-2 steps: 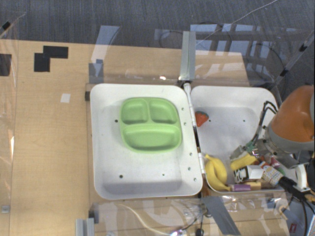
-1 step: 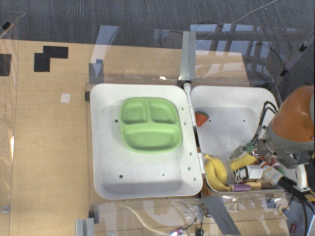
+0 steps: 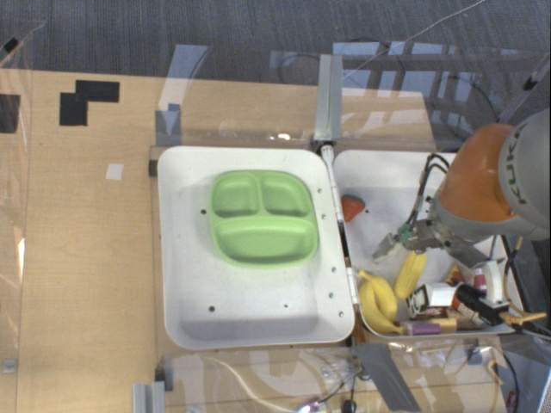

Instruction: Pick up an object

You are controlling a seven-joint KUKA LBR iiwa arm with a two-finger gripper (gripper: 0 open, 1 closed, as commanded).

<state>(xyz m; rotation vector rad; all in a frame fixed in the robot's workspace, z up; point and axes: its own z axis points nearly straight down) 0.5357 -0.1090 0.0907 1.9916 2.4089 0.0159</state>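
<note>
Hand (image 3: 398, 241) above bananas (image 3: 380, 298)

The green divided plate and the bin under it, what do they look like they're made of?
The green divided plate looks like moulded plastic with a matte finish: uniform colour, rounded compartment edges, soft sheen. The left bin under it looks like white plastic or coated sheet, smooth, with faint glare and small dark holes; which one is unclear.
</note>
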